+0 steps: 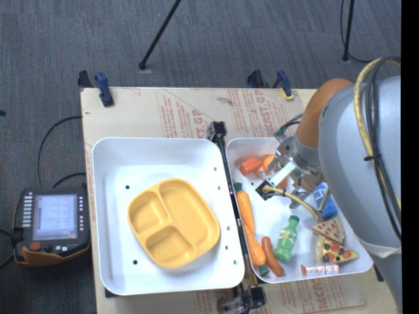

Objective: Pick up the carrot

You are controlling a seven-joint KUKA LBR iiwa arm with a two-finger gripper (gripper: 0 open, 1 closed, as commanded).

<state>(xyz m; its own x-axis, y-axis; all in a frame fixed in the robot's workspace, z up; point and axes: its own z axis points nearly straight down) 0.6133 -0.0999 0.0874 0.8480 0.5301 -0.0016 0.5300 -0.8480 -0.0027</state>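
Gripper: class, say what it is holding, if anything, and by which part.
The carrot lies by the left wall of the right bin, apart from the gripper, so it is not held. Whether the gripper grips anything else cannot be told.

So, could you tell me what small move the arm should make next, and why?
Probably slide the gripper toward the wall between the bins and lower in the view. The carrot lies along that wall, apart from the gripper and not yet grasped.
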